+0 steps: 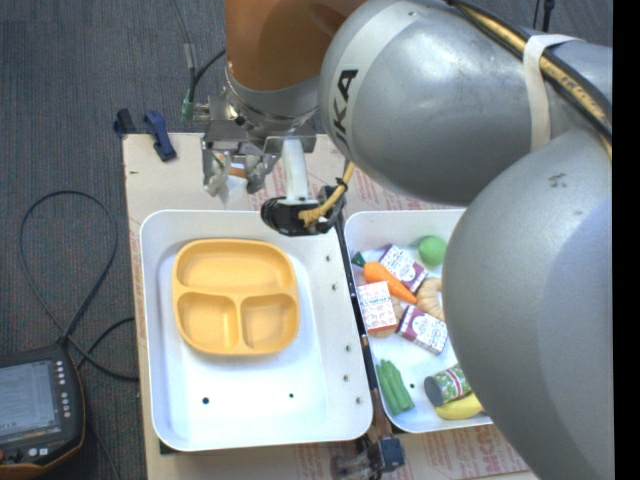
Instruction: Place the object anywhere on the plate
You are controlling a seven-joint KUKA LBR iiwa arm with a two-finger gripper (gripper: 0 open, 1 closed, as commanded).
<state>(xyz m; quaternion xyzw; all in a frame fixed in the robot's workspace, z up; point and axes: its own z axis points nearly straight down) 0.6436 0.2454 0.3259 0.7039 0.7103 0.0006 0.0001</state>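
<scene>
Black letters "KA" are showing on the grey arm housing (400,98), the tail of the maker's name; the earlier letters are curving out of sight. Small red-and-white cartons (378,306) are lying in the right bin (400,423), print too small to read. A can (447,384) there is carrying a label, illegible. The handheld screen (28,400) at lower left is glowing, contents unreadable.

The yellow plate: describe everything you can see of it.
The plate is yellow-orange, looks like moulded plastic, and is a rounded square with three compartments: one wide section along the far side and two smaller ones nearer the camera. All three look empty. It lies flat, right way up, in the left bin, toward its far left part, touching nothing else.
</scene>
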